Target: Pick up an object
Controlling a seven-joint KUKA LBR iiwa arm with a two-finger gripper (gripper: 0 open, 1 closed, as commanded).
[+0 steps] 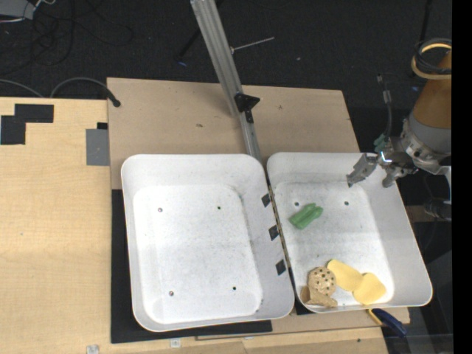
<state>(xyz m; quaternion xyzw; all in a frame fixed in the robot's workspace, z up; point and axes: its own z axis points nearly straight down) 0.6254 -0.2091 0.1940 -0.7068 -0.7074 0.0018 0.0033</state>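
Note:
A small green object point(305, 216) lies in the right bin point(398, 227), near its left wall. At that bin's front edge rest a floppy yellow piece point(358, 282) and a tan, holed object point(321, 285), touching each other. My gripper point(375, 174) hangs over the bin's back right corner, to the right of and behind the green object. Its two fingers are spread open with nothing between them.
The left bin point(195, 238) sits beside the right one, joined by black clips along the shared wall. A slanted metal rail point(225, 65) rises behind the bins. The arm's orange-banded wrist point(434, 102) stands at the right edge.

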